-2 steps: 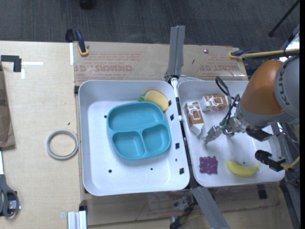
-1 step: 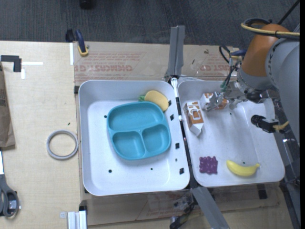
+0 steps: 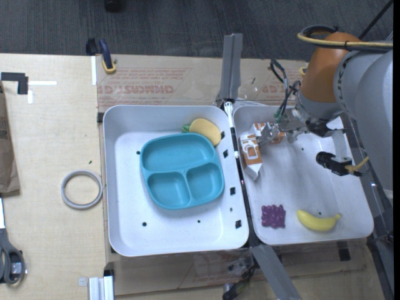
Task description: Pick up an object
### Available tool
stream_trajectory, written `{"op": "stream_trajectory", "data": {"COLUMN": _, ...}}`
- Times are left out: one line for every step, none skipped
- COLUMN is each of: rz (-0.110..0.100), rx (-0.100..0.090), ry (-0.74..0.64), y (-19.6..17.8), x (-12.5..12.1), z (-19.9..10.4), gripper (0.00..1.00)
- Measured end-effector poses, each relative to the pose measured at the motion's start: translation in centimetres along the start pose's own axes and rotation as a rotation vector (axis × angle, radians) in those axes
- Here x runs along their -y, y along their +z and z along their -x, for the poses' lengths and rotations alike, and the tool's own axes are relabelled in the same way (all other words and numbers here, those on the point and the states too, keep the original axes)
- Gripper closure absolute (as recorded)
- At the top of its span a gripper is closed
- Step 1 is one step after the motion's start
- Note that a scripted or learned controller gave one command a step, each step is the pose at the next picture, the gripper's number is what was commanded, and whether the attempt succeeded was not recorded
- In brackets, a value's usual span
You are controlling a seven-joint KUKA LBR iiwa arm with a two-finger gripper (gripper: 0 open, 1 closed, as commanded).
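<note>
Bins side by side: left bin (image 3: 119, 186) holds a blue tray (image 3: 181, 170); right bin (image 3: 356, 205) a banana (image 3: 318, 220), grapes (image 3: 272, 215), carton (image 3: 251, 152). I can't tell my gripper's (image 3: 270, 134) grip state.

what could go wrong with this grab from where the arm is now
The gripper sits at the top edge of the orange and white carton, which leans against the wall between the bins. An edge contact there may tip or shove the carton rather than lift it. The wall is close, so the fingers could strike it. The banana and purple grapes lie well apart from it.
</note>
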State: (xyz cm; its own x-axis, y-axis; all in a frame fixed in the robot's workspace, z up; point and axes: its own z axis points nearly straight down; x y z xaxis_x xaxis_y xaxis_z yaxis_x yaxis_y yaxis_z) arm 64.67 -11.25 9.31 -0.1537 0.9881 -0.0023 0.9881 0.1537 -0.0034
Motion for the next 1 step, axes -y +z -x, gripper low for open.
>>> {"op": "stream_trajectory", "data": {"rz": 0.003, "rx": 0.000, "ry": 0.140, "y": -9.87, "x": -0.60, "z": -3.17, "gripper": 0.00}}
